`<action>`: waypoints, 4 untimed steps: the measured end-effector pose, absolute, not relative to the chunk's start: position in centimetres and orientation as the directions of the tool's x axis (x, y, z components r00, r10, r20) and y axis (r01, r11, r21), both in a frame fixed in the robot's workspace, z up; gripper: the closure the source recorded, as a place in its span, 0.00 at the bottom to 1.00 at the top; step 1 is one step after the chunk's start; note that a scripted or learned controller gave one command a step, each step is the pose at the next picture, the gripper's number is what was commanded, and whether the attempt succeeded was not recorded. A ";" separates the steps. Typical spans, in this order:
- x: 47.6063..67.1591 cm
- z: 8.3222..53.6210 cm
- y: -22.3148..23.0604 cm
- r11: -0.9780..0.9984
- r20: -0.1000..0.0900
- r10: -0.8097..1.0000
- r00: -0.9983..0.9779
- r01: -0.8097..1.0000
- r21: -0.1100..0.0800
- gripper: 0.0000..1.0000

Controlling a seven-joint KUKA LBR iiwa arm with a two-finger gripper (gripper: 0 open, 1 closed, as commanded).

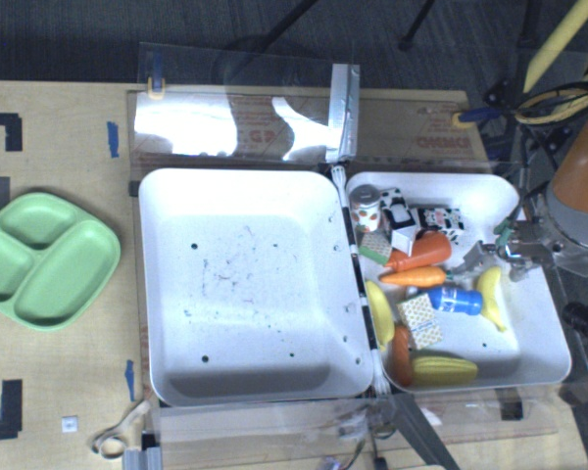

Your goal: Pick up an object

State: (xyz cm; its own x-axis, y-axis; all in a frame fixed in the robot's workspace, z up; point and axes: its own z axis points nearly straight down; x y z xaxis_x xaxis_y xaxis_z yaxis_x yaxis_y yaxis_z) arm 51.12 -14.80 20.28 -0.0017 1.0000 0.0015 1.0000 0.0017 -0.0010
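Over the right bin's (529, 360) edge, gripper (500, 251) beside a banana (492, 297), its opening impossible to tell

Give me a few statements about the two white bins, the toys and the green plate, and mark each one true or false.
1. The toys are piled in the right bin. True.
2. The green divided plate sits inside the left bin. False: it rests on the bench, to the left of that bin.
3. A blue bottle lies just below an orange carrot. True.
4. The gripper is over the left bin. False: it is at the right bin, near its right side.
5. A banana lies close to the wall between the two bins. True.
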 end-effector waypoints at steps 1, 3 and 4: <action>55.3 12.6 -20.3 0.124 -0.001 0.992 -0.124 0.992 0.002 0.00; 53.3 9.8 -21.7 0.379 -0.002 0.925 -0.379 0.925 0.011 1.00; 52.1 18.2 -13.1 0.268 -0.001 0.963 -0.268 0.963 0.002 1.00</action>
State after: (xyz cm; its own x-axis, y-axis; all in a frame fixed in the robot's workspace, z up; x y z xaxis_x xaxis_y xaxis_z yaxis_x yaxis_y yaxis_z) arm 52.11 -13.09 18.21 -0.2682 0.9634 -0.0007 0.9634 0.2682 0.0019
